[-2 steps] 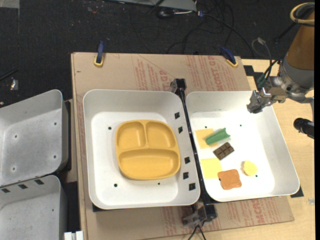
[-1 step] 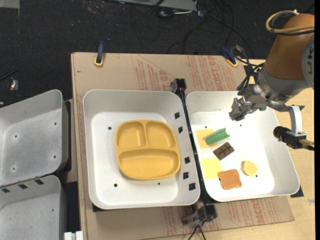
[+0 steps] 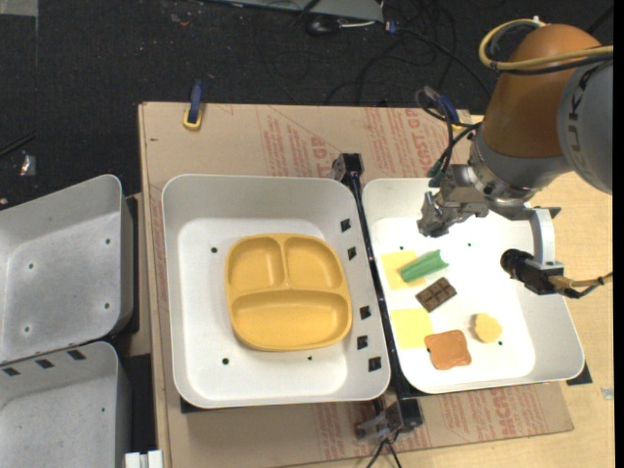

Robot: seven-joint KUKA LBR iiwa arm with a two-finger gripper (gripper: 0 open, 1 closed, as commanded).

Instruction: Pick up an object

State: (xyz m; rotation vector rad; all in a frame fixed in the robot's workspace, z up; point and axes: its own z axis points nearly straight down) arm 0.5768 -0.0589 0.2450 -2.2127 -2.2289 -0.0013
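Note:
In the right bin (image 3: pixel 556 354) lie a green block (image 3: pixel 423 265), a brown chocolate-like bar (image 3: pixel 436 293), two flat yellow pieces (image 3: pixel 395 266) (image 3: pixel 409 328), a small yellow round piece (image 3: pixel 487 329) and an orange-brown toast-like piece (image 3: pixel 448 349). My gripper (image 3: pixel 435 217) hangs over the bin's far left part, a little beyond the green block, with nothing seen between its fingers. Whether the fingers are apart is too small to tell.
The left bin (image 3: pixel 185 261) holds a yellow divided plate (image 3: pixel 289 292). A black divider (image 3: pixel 363 261) runs between the bins. Grey bin lids (image 3: pixel 58 261) lie at the far left. The arm's orange band (image 3: pixel 531 86) looms over the right bin's far edge.

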